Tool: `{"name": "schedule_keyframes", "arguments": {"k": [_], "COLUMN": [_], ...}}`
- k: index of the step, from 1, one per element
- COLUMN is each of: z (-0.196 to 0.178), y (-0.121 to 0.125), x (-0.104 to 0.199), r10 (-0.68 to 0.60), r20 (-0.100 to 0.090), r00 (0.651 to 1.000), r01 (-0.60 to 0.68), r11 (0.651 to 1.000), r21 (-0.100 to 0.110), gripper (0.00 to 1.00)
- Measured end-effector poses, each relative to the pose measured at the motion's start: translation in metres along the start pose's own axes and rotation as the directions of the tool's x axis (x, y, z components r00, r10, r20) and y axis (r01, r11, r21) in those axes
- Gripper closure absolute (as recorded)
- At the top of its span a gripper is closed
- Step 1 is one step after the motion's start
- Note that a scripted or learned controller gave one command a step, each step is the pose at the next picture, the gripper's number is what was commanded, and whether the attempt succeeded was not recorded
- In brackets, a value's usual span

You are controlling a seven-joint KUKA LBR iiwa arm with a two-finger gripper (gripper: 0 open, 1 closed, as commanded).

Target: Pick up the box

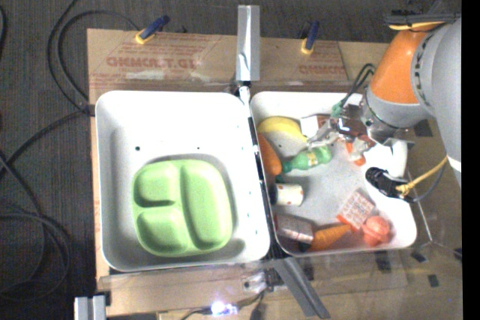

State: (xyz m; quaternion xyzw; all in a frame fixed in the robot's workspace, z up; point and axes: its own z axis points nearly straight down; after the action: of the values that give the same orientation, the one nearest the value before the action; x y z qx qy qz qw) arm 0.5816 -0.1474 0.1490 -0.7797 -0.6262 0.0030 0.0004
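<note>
Here the gripper (328, 133) hangs over the right bin's (409, 234) upper part; whether it is wide or narrow, I cannot tell. The box (293, 227) lies near the bin's front edge, beside a carrot (331, 237).

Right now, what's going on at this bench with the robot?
A grey and orange robot arm reaches in from the right over the right bin, which holds a clutter of small things: a banana, a green bottle, two carrots and a small box near the front edge. Its gripper hovers at the back of the bin by the banana and the bottle, well away from the box. The left bin holds a green divided plate.
</note>
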Motion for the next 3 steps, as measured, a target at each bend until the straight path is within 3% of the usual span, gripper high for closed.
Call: {"name": "schedule_keyframes", "arguments": {"k": [1,2,3], "z": [0.0569,0.0478,0.0479], "y": [-0.0642,-0.0634,-0.0635], "x": [-0.0646,-0.0653,-0.0654], "r10": [-0.115,-0.115,-0.114], "r20": [-0.002,0.0,0.0], "r00": [0.993,0.993,0.993], "r01": [0.115,0.115,0.114], "r11": [0.993,0.993,0.993], "r21": [-0.008,-0.009,-0.008], "gripper": [0.0,1.0,0.0]}}
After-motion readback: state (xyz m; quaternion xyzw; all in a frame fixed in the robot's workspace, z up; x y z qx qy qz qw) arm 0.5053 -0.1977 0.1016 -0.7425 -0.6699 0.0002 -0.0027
